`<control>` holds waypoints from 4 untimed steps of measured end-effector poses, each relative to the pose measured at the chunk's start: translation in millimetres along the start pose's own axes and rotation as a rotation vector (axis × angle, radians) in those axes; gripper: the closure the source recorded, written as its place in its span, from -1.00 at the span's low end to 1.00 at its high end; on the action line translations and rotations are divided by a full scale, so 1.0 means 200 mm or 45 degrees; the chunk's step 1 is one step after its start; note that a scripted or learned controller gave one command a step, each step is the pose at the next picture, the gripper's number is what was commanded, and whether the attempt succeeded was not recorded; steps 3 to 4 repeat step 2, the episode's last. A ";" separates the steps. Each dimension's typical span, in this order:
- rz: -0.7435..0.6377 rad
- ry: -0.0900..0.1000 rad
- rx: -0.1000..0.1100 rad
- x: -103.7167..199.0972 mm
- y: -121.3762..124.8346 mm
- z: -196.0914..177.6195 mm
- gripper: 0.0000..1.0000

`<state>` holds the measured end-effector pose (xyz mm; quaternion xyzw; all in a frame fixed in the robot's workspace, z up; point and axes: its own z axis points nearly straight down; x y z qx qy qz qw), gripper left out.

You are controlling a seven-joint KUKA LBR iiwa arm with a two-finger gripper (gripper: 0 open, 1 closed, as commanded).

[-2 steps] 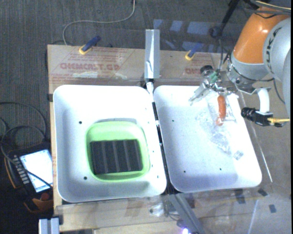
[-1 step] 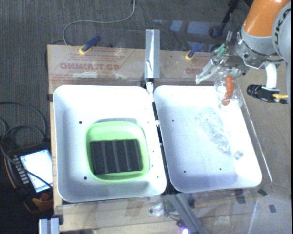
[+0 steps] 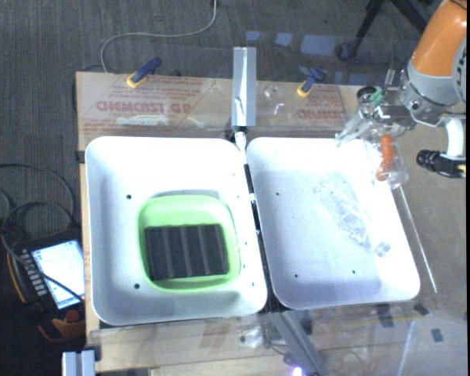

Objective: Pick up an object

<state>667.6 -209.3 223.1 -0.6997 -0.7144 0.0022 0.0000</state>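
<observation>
Camera view: end effector (image 3: 368, 124), grip unclear, hovers far-right; approach step; next, descend onto clear plastic bottle (image 3: 346, 210).

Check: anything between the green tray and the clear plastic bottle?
In the camera view, the green tray sits in the left bin, the clear plastic bottle in the right bin. Between them: the two bins' adjoining rims and bare white floor.

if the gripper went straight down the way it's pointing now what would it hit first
Probably the far right rim of the right bin. The gripper hangs above that corner, and the clear plastic bottle lies further into the bin. Depth is hard to judge from this view.
</observation>
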 end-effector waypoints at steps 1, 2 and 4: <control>-0.224 0.001 0.000 0.20 0.01 0.01 1.00; -0.648 0.004 -0.003 0.59 0.02 0.09 1.00; -0.648 0.004 -0.003 0.59 0.02 0.09 1.00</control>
